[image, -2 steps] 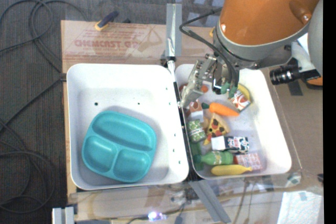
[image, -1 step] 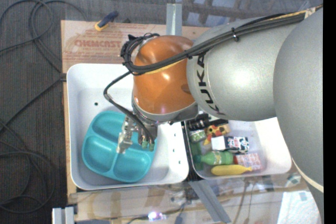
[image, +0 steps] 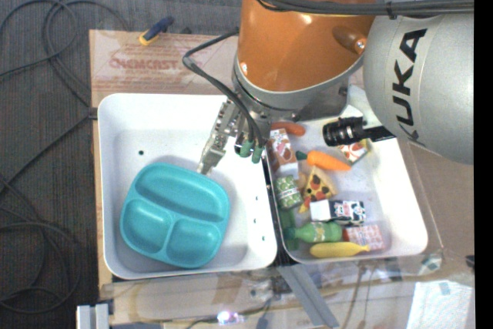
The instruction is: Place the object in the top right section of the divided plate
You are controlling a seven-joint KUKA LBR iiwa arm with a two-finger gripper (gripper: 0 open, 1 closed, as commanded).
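The pincer (image: 227, 150) hangs low over the left bin (image: 154, 115), slanting down toward the upper corner of the divided plate (image: 176, 216) and just beside it. Whether it is spread or pressed together I cannot tell, and nothing shows in its grip. That stance would suit a release over the plate's near edge, or so I judge. The teal plate lies flat in the lower left of its bin, turned a little against the walls so that one corner points up at the pincer. It is nearly square (no clear long axis), with its one large compartment along the edge facing the pincer and two smaller ones beyond. The object itself I cannot single out: the toy foods, among them a carrot (image: 329, 161) lying crosswise with its tip to the right, sit crowded in the right bin (image: 408, 219), apart from the plate.
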